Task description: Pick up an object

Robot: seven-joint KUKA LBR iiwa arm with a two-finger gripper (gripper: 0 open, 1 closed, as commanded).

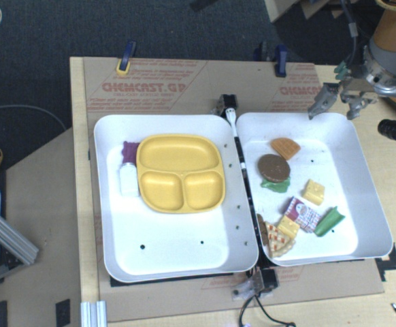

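Two shallow white bins, glossy plastic with rounded corners, sit side by side on a brown board printed with red lettering; a black hinge strip runs between them.

Left bin: 1 yellow divided plate, smooth matte plastic, three compartments (one long at the far side, two smaller on the near side). Tucked against its left edge: 1 purple piece and 1 small white bottle-shaped piece, both touching the plate. The near half of this bin is bare floor.

Right bin, 7 toy food items, all plastic-looking:
- 1 orange wedge-shaped cracker, far side
- 1 brown round patty sitting on 1 green leaf piece
- 1 yellow cheese cube
- 1 purple-and-white wrapped packet
- 1 green pepper-like piece, just right of the packet
- 1 waffle-textured yellow piece, hard against the near-left wall

The items cluster centre to near-left. The right strip and the far-right corner of this bin are bare.

Gripper hangs over the far rim of the right bin, fingers spread wide apart, nothing between them. Well apart from every item; nearest is the orange cracker.

2 clamps on the far board edge: one yellow-tipped, one blue.
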